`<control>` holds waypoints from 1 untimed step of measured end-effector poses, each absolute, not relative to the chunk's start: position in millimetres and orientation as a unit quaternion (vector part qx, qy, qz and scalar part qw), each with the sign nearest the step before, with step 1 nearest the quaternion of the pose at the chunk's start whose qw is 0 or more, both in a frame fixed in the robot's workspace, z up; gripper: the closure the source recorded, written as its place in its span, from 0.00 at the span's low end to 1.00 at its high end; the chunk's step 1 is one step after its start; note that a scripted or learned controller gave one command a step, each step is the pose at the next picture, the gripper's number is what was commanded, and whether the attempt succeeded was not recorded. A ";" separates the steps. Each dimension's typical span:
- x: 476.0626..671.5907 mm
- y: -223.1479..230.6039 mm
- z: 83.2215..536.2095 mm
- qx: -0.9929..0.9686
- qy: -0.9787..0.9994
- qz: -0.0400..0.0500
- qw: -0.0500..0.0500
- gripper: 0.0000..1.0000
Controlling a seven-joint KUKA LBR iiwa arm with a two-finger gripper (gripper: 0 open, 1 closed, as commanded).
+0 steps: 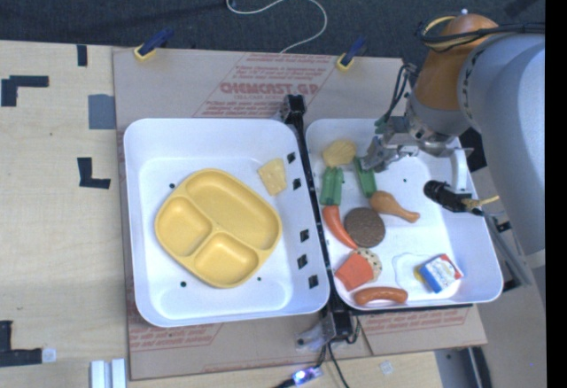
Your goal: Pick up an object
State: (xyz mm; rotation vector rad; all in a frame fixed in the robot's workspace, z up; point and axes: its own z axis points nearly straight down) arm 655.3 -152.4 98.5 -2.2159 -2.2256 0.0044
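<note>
You would have seen the green toy piece (365, 179) lying in the right bin (483, 284), just below the fingers (379, 152); whether they were apart or together, you could not tell. Left of them sat a yellow toy food (338, 152) and a green bar (331, 185); further below lay a drumstick (394, 206) and a brown patty (364, 226). The left bin (142, 147) held a yellow divided plate (217, 226).
</note>
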 end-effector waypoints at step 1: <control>648.4 -145.3 154.1 -0.707 -0.708 -0.001 -0.001 1.00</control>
